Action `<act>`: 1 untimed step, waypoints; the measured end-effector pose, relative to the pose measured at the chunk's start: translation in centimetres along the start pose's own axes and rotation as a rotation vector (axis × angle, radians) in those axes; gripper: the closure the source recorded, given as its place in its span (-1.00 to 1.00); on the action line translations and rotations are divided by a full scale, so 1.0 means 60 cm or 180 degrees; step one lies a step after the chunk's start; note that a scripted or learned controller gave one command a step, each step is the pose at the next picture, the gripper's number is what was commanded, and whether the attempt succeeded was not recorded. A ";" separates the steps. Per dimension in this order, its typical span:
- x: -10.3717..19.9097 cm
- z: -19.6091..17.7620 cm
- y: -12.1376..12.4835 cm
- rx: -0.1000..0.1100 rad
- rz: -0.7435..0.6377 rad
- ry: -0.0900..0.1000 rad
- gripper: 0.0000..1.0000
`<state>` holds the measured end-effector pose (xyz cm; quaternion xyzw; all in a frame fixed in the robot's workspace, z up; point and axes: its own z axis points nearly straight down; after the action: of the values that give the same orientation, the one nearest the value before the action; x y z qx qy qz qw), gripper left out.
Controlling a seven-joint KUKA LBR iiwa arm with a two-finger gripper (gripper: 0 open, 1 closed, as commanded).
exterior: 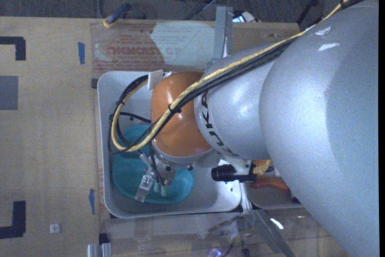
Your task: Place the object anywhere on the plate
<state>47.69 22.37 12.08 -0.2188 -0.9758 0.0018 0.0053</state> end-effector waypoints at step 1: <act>-0.004 -0.012 0.000 -0.0003 0.0016 -0.0009 1.00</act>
<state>47.91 22.28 12.79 -0.2212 -0.9752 0.0016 0.0038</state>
